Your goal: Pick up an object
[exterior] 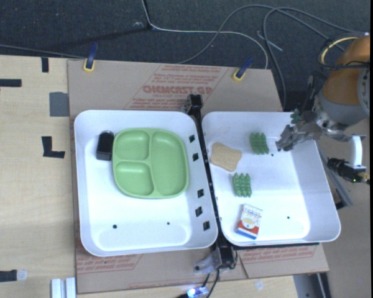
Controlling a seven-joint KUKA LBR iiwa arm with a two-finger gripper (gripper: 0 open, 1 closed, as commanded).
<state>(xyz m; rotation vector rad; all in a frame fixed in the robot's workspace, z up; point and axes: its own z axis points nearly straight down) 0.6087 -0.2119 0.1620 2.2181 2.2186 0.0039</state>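
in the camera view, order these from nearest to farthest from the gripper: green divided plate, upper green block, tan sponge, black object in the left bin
From the gripper, at the right bin's upper right:
1. upper green block, right bin, just to the gripper's left in view.
2. tan sponge, right bin, near the divider.
3. green divided plate, left bin.
4. black object, left bin, beyond the plate's far edge.

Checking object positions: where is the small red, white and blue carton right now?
The small red, white and blue carton lies near the front of the right white bin, below the lower green studded block.
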